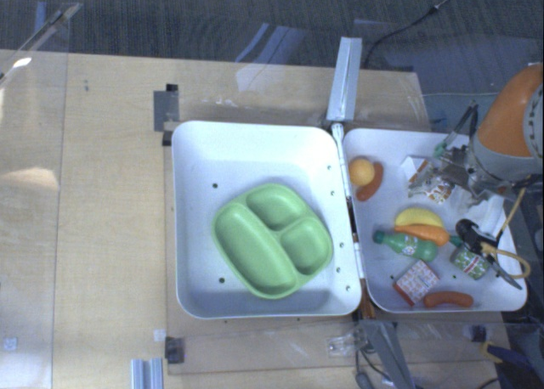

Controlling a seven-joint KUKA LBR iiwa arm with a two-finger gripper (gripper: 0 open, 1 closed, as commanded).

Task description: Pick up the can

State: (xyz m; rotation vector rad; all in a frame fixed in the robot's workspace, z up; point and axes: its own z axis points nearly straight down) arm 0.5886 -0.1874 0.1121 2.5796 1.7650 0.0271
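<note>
The can [469, 262], small with a green label and a silver top, lies in the right bin [387, 143] near its front right corner. It sits just right of a green bottle [406, 245]. My gripper [430, 177] hangs over the back part of the same bin, well behind the can and apart from it. The grey arm with its orange band [512, 115] comes in from the right. I see nothing held in the gripper.
The right bin also holds an orange fruit [363, 171], a yellow banana [418, 217], a carrot [423, 232], a small patterned box [416, 281] and a sausage [448, 299]. A green divided plate [272, 239] lies in the left bin [195, 149].
</note>
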